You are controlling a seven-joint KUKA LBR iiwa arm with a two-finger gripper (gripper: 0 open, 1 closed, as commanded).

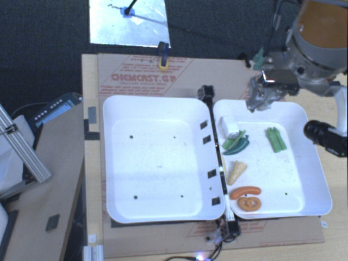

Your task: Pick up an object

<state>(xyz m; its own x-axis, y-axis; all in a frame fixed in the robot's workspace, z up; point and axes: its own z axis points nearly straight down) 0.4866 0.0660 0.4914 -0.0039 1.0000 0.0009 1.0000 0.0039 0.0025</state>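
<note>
The right bin [307, 162] holds several small items. A white block [228, 126] lies near its far left corner, with a dark green pepper-like piece [236, 142] just below it. Green bean-like sticks [275, 138] lie further right. A pale cone [236, 172] sits lower down, then a red-orange sausage [246, 191] and a brown pretzel [249, 203] near the front. My gripper [260, 101] hangs over the bin's far edge, above and right of the white block, clear of every item. Nothing shows between its fingers.
The left bin [157, 156] lies beside the right one, with a black clip strip [213, 145] along the seam between them. A black cylinder [325, 136] juts in at the right bin's right rim. A silver sheet [129, 15] lies beyond the bench.
</note>
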